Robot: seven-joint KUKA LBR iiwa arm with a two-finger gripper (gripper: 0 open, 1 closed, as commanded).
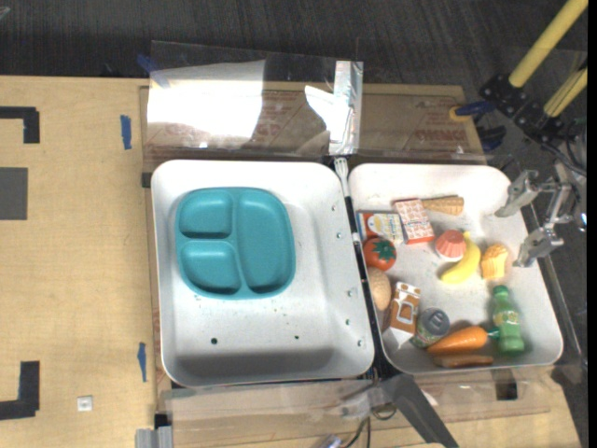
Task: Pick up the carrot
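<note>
Two white bins side by side on the bench. In the left bin, a teal divided plate. In the right bin, a jumble of toy food.

Carrot lying on its side near the front wall of the right bin, one end just beside a small grey can and the other against a green bottle. Farther back, a yellow banana with a pink piece just beside it, and a red tomato close to the bin's left wall.

Gripper at the right rim of that same bin, well apart from the carrot. Fingers spread wide (nothing between them), grasping nothing.
</note>
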